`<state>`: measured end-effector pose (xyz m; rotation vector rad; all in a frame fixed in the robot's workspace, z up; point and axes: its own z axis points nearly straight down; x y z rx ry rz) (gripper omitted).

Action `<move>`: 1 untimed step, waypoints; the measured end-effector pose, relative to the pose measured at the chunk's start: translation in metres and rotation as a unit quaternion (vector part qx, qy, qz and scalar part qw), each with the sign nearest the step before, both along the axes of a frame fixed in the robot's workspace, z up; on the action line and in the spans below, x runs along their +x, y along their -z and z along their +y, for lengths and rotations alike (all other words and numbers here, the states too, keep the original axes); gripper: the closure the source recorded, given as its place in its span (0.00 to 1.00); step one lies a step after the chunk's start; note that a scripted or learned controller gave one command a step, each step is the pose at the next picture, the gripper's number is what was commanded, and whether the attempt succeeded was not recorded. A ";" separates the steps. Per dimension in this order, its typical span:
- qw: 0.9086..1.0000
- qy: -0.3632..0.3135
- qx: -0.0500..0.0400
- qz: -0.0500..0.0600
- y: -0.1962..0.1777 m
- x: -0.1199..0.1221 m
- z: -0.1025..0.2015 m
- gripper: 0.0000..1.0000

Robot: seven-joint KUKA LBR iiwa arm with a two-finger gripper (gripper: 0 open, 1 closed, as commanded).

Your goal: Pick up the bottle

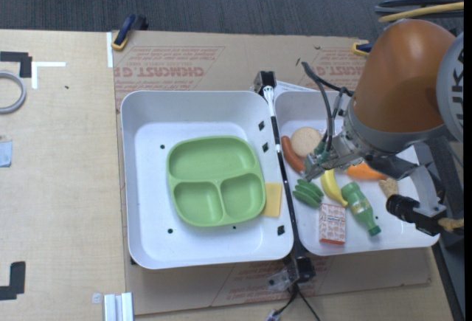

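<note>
The bottle [361,208] is green with a pale label and lies on its side in the right bin [402,235], cap toward the lower right. My gripper [320,162] hangs over the middle of that bin, up and to the left of the bottle. It sits above a yellow banana [332,186] and beside a red sausage [290,153]. The bottle lies apart from the gripper, and the arm's orange band [405,76] hides the bin's back right part.
Around the bottle lie an orange carrot [366,173], a green pickle [307,193], a red and white box [332,224] and a round bun [305,139]. The left bin [140,187] holds a green divided plate [216,181] and a yellow cheese slice [273,199].
</note>
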<state>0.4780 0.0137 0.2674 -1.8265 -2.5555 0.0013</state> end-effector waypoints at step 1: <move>0.999 -0.036 0.000 0.000 0.076 0.008 0.092 1.00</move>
